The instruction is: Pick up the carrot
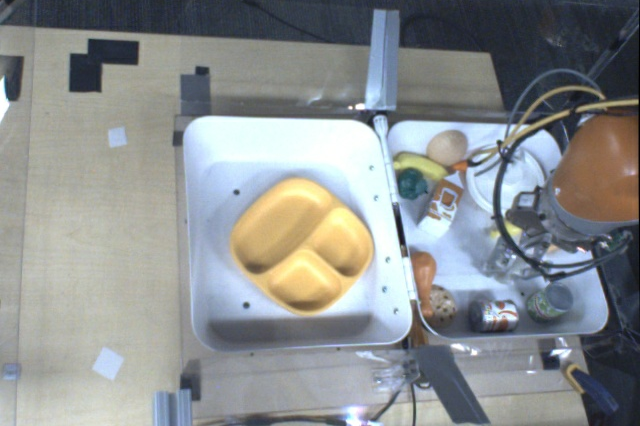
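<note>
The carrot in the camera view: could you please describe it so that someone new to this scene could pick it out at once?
Look at the right bin, the one crowded with small items. Along its left wall, towards the near corner, lies the carrot, a short orange taper. Just below it sits a speckled egg-shaped item, and above it a small white carton; the carrot is the plain, smooth orange one.

Arm (600,169) cut off by right edge. Gripper (512,256) blurred, fingers can't be made out. Carrot (424,267) partly hidden behind bin wall (398,214).

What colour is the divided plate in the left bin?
Yellow; the divided plate shows plainly in the camera view.
</note>
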`<control>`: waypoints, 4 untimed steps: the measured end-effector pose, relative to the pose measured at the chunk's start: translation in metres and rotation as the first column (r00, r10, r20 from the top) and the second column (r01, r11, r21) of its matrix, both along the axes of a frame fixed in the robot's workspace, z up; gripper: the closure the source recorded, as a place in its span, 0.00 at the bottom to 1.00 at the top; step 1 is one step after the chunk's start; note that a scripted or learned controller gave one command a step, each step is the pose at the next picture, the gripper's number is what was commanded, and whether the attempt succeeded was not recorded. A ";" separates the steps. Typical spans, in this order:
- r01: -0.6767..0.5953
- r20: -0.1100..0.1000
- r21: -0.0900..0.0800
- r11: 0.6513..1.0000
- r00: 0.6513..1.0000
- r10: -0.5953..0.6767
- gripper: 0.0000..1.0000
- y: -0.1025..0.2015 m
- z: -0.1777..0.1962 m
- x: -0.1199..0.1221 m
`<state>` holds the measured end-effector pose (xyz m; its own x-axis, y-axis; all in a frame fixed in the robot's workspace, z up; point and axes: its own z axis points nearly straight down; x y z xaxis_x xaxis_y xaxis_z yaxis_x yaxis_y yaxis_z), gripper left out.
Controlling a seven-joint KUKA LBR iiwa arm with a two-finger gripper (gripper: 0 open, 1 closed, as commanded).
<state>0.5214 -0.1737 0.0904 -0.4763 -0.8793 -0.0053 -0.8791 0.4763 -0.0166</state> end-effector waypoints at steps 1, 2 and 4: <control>-0.001 -0.002 0.002 1.000 1.000 0.001 0.00 0.001 -0.001 -0.001; 0.457 -0.002 0.009 0.889 0.889 -0.457 0.00 0.018 0.127 0.013; 0.051 -0.001 0.006 0.999 0.999 -0.051 1.00 0.048 0.064 -0.007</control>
<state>0.5148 -0.1254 0.1548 -0.5203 -0.8539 -0.0104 -0.8538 0.5204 -0.0131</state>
